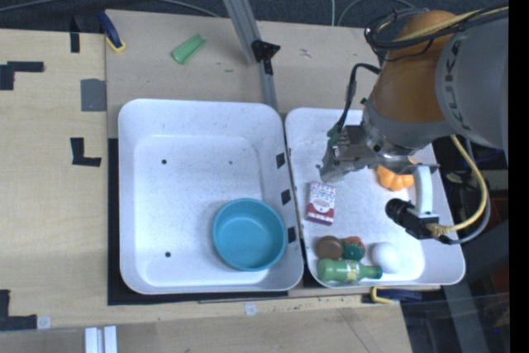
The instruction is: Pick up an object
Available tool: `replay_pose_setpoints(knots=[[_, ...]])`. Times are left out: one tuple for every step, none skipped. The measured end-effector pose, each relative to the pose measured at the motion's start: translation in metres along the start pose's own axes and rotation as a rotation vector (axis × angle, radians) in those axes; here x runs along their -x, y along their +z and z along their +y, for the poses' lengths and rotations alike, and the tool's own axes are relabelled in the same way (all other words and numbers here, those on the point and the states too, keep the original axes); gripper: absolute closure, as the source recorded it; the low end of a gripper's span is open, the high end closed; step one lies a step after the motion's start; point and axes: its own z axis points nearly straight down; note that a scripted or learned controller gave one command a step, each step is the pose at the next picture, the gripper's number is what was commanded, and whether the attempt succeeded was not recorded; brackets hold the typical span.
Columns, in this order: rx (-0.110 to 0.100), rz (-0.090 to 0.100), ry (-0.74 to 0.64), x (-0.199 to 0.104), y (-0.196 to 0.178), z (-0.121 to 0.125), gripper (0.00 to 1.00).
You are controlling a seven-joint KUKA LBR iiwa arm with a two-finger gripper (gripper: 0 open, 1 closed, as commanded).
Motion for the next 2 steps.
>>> replay_pose_setpoints(knots=[[0.000, 0.000, -0.001, -0.056, 0.012, 0.009, 1.00], [0.002, 0.000, -0.001, -0.109, 0.017, 0.028, 1.00]])
